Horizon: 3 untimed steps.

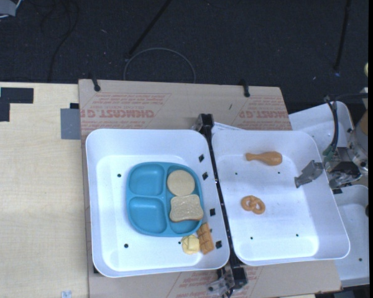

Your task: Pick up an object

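Note:
A tan chicken drumstick [264, 158] lies in the upper part of the right bin [298, 241]. Below it, a small brown pretzel [253, 204] rests near that bin's middle. My gripper [309, 173] hangs over the right bin's right side, to the right of both and apart from them, with nothing seen in it. The left bin [105, 228] carries a blue divided plate [148, 200] with a round biscuit [180, 182] and a bread slice [186, 209] in its right compartments. A yellow piece [190, 244] and an orange piece [204, 239] lie just off the plate's lower right corner.
The two bins meet at a black divider [215, 191] running top to bottom. They sit on a cardboard sheet [174, 107] on the bench. Cables and the arm's wrist [345, 163] crowd the right bin's right edge.

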Each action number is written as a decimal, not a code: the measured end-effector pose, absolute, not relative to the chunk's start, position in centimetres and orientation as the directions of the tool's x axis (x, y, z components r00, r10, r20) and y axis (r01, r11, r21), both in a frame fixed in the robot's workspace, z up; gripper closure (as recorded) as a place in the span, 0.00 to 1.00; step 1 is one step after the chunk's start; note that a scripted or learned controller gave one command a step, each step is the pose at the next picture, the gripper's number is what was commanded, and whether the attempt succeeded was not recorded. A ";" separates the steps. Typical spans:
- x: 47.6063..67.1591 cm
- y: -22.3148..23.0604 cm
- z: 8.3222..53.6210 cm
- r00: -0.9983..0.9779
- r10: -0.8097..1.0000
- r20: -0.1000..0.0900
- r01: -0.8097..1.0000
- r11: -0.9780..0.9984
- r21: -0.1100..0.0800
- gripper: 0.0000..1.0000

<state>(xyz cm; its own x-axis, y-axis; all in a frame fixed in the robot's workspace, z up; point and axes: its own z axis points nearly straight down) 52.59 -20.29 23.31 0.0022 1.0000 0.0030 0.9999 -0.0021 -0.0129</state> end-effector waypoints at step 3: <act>52.0 -19.6 13.1 0.000 1.000 0.004 1.000 0.000 -0.009 0.00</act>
